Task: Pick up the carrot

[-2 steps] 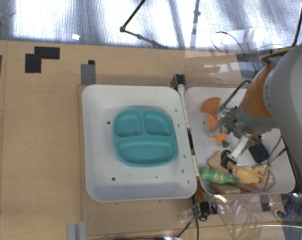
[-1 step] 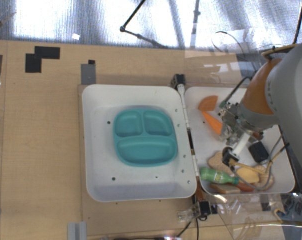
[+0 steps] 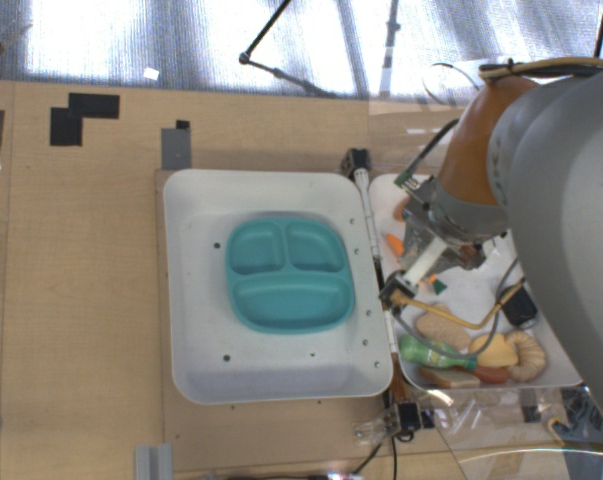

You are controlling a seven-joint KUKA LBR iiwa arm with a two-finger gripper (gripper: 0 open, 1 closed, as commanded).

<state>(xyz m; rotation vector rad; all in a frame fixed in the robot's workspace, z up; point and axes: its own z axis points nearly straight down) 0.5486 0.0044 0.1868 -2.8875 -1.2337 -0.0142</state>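
Showing gripper (image 3: 433,240) hanging over left part of right bin (image 3: 481,280), w/ grey arm (image 3: 566,198) and its orange band (image 3: 481,138) reaching in from the right and covering much of that bin. Not revealing how far gripper is opened, nor anything held in it: cannot tell from this angle.

Placing carrot (image 3: 393,243), a small orange piece, on right bin's floor close to its left wall, just left of gripper and approx. level w/ it; contact btwn the two not discernible. Locating a second, paler orange item (image 3: 401,209) further back along same wall, identity unclear. Showing small teal object (image 3: 438,286) just in front of gripper.

Grouping remaining items at bin's near end: green veg. (image 3: 426,351), pale yellow piece (image 3: 491,348) beside it, tan bread-like item (image 3: 529,354) to the right, reddish-brown item (image 3: 466,376) lying against near wall.

Placing teal divided plate (image 3: 289,273), w/ three compartments, approx. at centre of left bin (image 3: 196,298), well apart from gripper. Setting both bins side by side on wooden bench (image 3: 71,298), w/ inner walls nearly touching.
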